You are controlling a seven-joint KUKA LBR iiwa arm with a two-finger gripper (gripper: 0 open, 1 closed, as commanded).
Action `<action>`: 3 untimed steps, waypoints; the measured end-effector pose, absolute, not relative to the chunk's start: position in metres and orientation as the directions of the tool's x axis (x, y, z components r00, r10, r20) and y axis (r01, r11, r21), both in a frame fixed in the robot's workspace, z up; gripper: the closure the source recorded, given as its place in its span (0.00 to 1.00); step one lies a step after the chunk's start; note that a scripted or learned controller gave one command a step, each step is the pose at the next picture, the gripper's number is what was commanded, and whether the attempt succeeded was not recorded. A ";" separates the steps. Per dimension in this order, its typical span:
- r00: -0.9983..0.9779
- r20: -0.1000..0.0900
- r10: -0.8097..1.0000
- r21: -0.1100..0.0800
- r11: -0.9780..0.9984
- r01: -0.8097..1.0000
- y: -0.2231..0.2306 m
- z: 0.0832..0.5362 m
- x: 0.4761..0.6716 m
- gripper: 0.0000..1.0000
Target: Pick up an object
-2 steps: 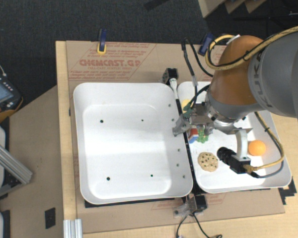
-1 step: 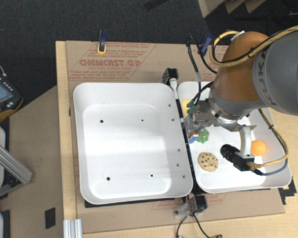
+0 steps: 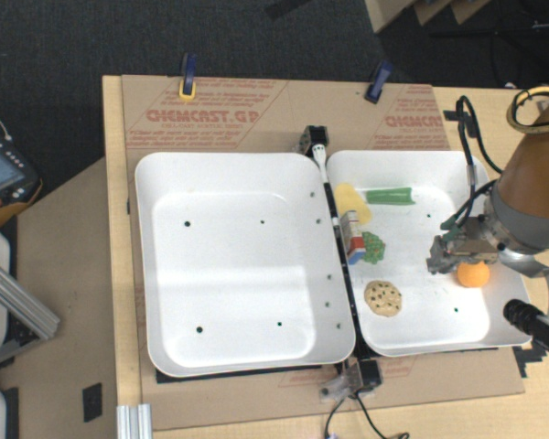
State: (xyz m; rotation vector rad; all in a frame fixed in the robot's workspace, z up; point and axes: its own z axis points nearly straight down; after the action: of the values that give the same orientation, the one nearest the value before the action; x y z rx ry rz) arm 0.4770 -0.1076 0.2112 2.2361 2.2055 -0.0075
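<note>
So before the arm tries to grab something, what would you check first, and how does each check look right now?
1. Things to pick lie in the right bin: ok; an orange ball, a cookie, a green stick, a yellow piece and a green lump.
2. Gripper is over the right bin: ok, it hangs just beside the orange ball.
3. Ball between the fingers: cannot tell, the wrist hides that spot.
4. Ball has free space around it: ok, the other items lie apart from it.
5. Yellow piece and green lump easy to grasp: not ok, they crowd the bin's left wall.
</note>
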 end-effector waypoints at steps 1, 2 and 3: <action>-0.010 0.002 1.000 0.006 0.010 1.000 -0.005 0.261 0.488 1.00; 0.010 -0.005 1.000 0.003 -0.010 1.000 -0.121 0.258 0.479 1.00; -0.009 0.001 1.000 0.023 0.009 1.000 -0.041 0.448 0.494 1.00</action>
State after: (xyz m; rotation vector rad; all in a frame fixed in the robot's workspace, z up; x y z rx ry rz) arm 0.4937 -0.0414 0.4478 2.2002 2.2208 0.0257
